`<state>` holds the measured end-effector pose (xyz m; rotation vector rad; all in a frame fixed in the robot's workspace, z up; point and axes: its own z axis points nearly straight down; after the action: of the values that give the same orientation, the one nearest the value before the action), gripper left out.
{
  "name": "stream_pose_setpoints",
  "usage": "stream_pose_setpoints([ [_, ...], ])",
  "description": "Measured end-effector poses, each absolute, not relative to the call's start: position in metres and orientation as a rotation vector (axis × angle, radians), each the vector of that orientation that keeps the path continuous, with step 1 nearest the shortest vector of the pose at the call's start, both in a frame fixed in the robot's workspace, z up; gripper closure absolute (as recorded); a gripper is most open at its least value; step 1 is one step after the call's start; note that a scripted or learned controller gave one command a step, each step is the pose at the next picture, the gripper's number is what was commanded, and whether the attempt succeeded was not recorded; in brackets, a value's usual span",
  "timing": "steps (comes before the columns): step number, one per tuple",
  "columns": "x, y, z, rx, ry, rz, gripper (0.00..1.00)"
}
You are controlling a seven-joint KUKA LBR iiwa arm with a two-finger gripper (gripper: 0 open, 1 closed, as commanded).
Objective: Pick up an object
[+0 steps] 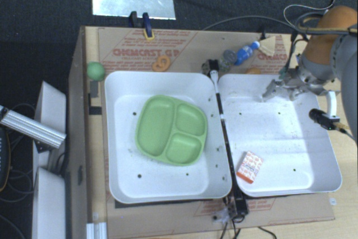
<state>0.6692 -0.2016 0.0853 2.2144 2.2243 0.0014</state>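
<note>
- Nearest the camera, a small flat packet [249,167] with an orange-and-white print lies in the right bin [319,173], close to its front left corner; it looks thin and card-like, and it is the only loose thing in that bin, so I judge it the likely thing to pick up.
- The right bin is shallow white plastic with rounded corners and a lightly speckled floor.
- In the left bin [120,176] sits a pale green divided plate [170,129], smooth and moulded with three compartments, turned at an angle.
- The hand [285,88] hangs over the far edge of the right bin, well apart from the packet; its metal fingers seem spread, but they are too small and blurred to be sure, so I cannot tell whether it is open or closed. Nothing is seen between them.
- The step in hand looks like the approach: the grasp is not yet made. The next move calls for travel toward the near left corner, then a low, flat descent.
- Farthest, on the brown board of the tabletop [184,45], lie a blue bottle [245,54] and a green ball [95,70].
</note>
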Motion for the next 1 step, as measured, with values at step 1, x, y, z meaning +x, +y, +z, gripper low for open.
stream_pose_setpoints([
  [1, 0.6695, -0.2044, 0.0855, 2.217, 2.227, 0.004, 0.0],
])
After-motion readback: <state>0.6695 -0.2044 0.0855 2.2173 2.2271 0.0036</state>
